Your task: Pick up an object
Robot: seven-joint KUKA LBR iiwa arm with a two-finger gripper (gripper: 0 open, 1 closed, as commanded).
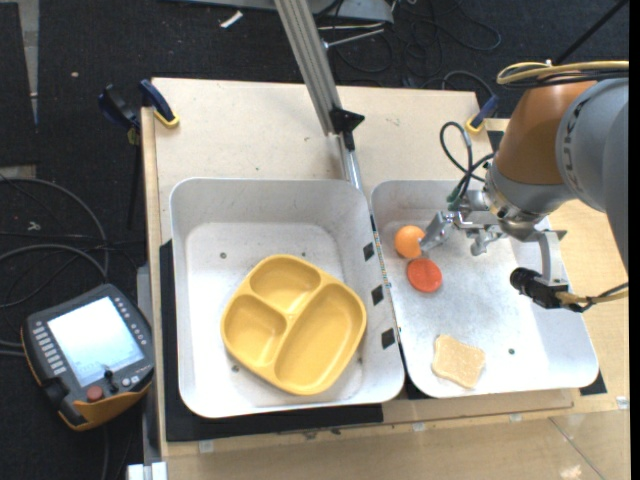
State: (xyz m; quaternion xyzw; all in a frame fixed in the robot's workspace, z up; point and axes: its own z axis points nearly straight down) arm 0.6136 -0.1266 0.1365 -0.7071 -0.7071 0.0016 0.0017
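Two white bins [200,218] (tan bench [250,128]).

Glossy yellow plastic divided plate [293,321], smooth matt white bins [200,218], bare wooden bench [250,118], metal gripper [437,231].

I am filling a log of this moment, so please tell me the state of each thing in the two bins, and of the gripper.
Yellow tray: lying flat in the left bin, upright, its three compartments hold nothing.
Orange ball: resting in the right bin, beside the gripper, not held.
Red disc: lying flat, just below the ball.
Bread slice: lying flat near the bin's front edge.
Gripper: low in the right bin, next to the ball.
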